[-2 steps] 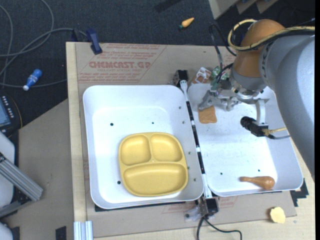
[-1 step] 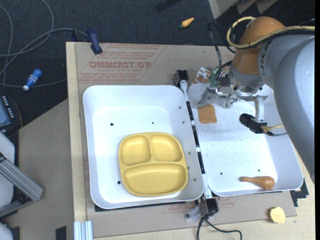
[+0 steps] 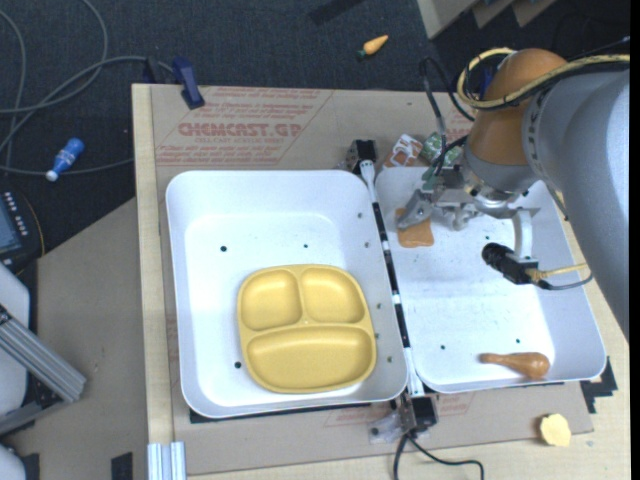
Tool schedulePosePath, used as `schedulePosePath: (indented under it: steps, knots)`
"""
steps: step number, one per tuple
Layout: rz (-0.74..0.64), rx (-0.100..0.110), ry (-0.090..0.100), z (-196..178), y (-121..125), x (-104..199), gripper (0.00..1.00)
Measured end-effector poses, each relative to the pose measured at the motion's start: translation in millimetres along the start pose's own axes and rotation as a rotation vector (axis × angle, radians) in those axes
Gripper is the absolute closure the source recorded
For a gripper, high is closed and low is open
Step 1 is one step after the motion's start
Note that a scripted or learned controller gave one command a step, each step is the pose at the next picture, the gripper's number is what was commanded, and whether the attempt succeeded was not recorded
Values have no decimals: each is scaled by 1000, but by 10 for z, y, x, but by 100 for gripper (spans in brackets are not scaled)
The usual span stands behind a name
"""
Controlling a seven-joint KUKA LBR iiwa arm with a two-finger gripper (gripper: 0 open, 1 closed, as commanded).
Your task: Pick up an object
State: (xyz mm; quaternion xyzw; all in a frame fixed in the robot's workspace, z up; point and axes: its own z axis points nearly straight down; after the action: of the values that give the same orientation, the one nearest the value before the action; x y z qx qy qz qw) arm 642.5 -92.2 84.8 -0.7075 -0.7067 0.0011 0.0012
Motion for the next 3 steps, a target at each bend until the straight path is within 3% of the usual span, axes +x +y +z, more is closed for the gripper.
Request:
schedulePosePath:
  steps: [1,2,3]
  knots:
    - [-3,-8,-1,-2,252,-6,0]
    - [-2,-5,-1,-3,242,9,0]
    - [0,1,0,0,-45,6,0]
